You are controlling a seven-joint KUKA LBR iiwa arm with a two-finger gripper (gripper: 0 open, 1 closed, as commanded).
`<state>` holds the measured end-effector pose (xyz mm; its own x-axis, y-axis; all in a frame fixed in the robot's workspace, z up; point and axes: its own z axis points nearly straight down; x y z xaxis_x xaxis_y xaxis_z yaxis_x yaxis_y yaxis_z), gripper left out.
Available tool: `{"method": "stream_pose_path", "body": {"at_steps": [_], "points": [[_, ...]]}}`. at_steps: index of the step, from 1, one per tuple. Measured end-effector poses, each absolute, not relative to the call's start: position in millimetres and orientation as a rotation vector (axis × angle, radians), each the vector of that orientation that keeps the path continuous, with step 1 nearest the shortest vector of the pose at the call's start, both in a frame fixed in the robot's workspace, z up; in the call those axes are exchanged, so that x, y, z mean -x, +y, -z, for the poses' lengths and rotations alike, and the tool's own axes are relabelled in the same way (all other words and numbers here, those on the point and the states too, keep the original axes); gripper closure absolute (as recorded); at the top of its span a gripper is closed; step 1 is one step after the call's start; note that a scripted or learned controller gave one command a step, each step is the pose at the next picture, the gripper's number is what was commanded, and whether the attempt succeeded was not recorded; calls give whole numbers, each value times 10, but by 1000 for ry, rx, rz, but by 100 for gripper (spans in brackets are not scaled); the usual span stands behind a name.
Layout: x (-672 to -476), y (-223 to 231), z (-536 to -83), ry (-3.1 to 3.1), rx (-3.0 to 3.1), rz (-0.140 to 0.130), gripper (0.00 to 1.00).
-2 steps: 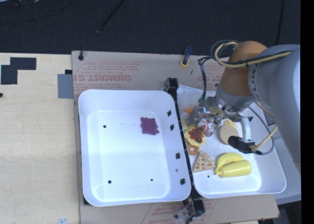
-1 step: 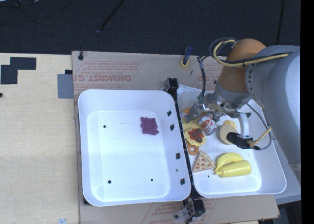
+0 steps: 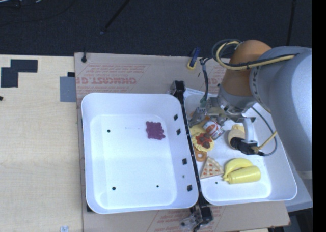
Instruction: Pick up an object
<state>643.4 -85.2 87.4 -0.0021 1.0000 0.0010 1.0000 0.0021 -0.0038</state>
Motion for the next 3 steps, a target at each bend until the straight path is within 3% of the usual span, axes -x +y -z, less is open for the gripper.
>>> {"method": "stream_pose_path", "body": {"at_steps": [1,2,3], "points": [[-6437,-1001,-876,-2221,2219,-2,0],[-6448,-1004,-993,-2222,2221,1,100],[-6435,-843,-1111,-2222,2219,-1,100]]}}
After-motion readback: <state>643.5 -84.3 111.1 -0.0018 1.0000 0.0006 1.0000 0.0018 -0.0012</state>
